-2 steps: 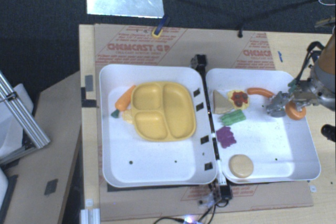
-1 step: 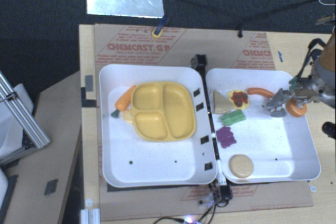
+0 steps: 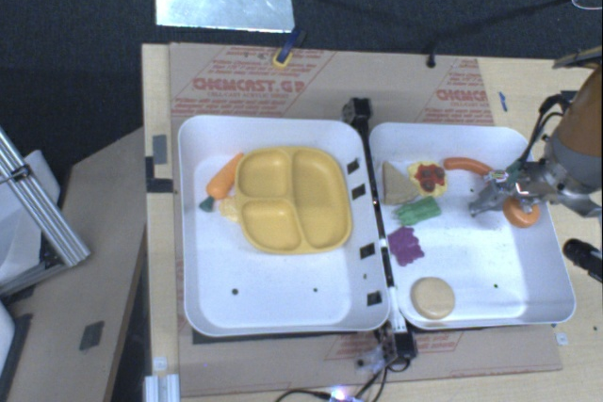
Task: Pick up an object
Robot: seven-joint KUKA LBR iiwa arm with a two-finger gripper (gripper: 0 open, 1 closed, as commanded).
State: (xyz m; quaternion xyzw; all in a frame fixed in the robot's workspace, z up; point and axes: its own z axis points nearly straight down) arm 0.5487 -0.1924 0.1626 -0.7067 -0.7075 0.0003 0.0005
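Nearest the camera, one round beige biscuit-like piece (image 3: 432, 297) lies in the right bin (image 3: 537, 301). That bin also holds one purple grape bunch (image 3: 406, 245), one green piece (image 3: 417, 211), one pizza slice (image 3: 415, 178), one orange sausage (image 3: 466, 166) and one orange ring-shaped item (image 3: 523, 213), six toys in all. One gripper (image 3: 487, 200) sits low over the right bin's right side, just beside the orange ring; whether its claw is open or closed cannot be told. Left bin (image 3: 203, 297): one yellow three-compartment plate (image 3: 287, 200) and one carrot (image 3: 222, 178) touching the plate's left edge.
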